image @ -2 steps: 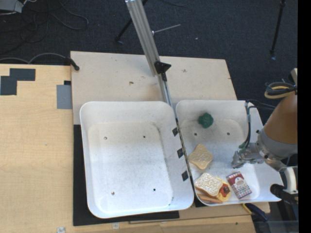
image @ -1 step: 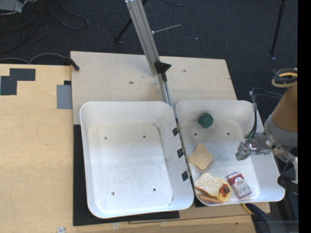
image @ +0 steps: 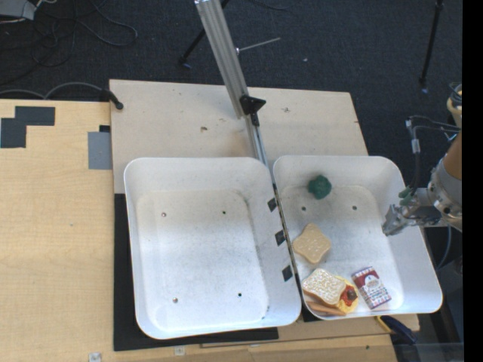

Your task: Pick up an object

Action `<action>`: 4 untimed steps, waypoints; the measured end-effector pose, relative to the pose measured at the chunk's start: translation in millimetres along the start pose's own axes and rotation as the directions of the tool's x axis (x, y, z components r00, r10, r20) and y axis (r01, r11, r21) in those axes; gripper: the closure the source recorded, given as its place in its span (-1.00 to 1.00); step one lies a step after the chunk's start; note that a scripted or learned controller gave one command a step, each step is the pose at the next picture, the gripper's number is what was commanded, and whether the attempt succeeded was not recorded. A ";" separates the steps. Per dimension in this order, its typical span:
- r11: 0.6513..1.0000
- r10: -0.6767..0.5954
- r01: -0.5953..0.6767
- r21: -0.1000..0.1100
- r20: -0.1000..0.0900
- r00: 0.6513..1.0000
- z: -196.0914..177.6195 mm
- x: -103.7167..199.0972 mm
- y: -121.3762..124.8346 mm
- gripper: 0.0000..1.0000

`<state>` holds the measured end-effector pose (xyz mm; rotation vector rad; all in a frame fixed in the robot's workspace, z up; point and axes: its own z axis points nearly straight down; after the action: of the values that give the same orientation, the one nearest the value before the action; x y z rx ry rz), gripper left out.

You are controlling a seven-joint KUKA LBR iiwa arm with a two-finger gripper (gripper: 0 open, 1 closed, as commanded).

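2 white bins (image: 143,202) — dark carpet (image: 339,36)

— What carries everything here?

— A pale wooden bench (image: 302,115). On it lie 2 shallow white bins, touching side by side.

— Which is which?

— The left bin (image: 143,202) and the right bin (image: 392,179). Under them I see a black mat (image: 121,277), showing at the left bin's left and front edges.

— Anything else on the bench?

— A slanted metal rail (image: 226,59) rises from its back part, near where the bins meet.
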<state>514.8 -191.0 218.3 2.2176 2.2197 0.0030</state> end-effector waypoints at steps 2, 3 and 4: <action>1.000 -0.002 0.002 0.008 -0.005 1.000 -15.3 41.3 13.8 1.00; 1.000 -0.004 0.004 0.006 -0.004 1.000 -22.0 95.9 23.3 1.00; 1.000 -0.003 0.003 0.007 -0.003 1.000 -9.1 145.0 41.5 1.00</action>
<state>556.1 -45.9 227.3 2.2195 2.2285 -0.0016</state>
